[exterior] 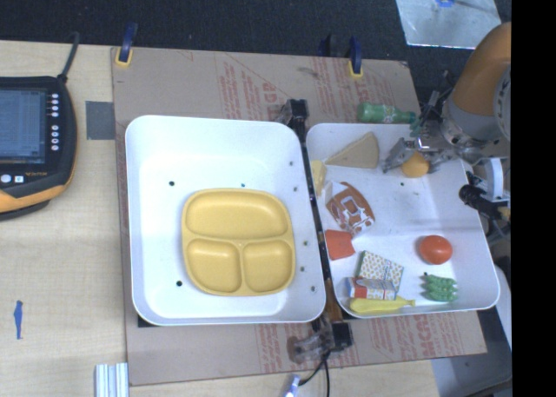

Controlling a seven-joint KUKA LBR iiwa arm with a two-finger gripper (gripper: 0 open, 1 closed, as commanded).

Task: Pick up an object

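Gripper (408,157) is sitting at the right bin's (473,213) 1 o'clock rim, fingers spread beside one small orange fruit (416,166), touching it, nothing clamped. Open floor is lying mid-bin toward 3 o'clock. One yellow divided plate (238,241) is occupying the left bin (156,152).

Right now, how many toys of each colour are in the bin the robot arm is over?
Counting the right bin:
Yellow or tan: 4 (wedge, small yellow ball at the gripper, banana, yellow piece by the divider)
Red or orange: 2 (tomato, orange block)
Green: 1 (pea pods)
Brown and white: 1 (pretzel)
Patterned: 1 (carton)
Total: 9
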